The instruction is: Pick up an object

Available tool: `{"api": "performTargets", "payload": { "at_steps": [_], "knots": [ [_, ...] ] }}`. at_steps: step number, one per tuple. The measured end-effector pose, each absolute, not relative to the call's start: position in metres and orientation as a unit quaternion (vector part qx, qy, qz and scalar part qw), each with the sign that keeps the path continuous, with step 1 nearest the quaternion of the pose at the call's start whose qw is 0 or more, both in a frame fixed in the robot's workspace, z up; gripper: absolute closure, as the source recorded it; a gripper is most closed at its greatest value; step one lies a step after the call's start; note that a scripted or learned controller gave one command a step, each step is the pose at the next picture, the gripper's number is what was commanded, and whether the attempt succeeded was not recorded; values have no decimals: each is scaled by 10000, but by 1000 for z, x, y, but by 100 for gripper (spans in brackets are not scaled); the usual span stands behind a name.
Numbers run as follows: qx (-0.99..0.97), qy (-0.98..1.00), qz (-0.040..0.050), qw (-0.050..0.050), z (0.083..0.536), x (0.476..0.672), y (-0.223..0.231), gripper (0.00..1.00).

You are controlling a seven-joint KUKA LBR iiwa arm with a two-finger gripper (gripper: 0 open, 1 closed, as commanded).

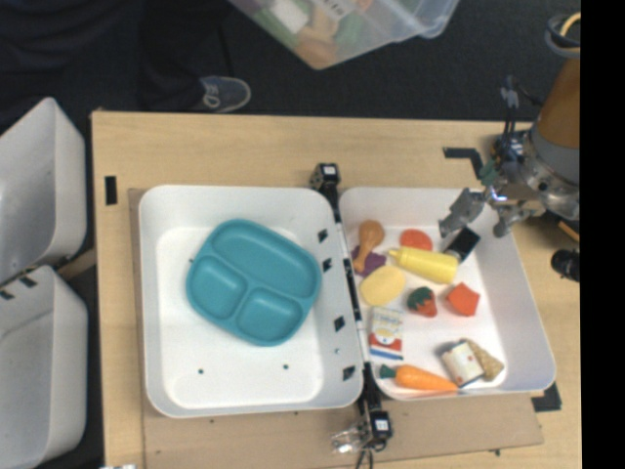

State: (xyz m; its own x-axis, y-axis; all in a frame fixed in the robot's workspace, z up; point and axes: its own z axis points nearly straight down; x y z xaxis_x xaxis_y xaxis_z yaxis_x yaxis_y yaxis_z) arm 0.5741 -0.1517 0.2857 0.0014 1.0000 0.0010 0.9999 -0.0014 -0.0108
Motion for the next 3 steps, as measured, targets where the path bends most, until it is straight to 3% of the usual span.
{"api": "performTargets", "payload": {
  "at_steps": [1, 3],
  "knots": [
    [-7070, -7072, 3, 1, 291, 576, -152, 0],
    [-7076, -7066, 21, 15, 176, 565, -155, 0]
  ]
}}
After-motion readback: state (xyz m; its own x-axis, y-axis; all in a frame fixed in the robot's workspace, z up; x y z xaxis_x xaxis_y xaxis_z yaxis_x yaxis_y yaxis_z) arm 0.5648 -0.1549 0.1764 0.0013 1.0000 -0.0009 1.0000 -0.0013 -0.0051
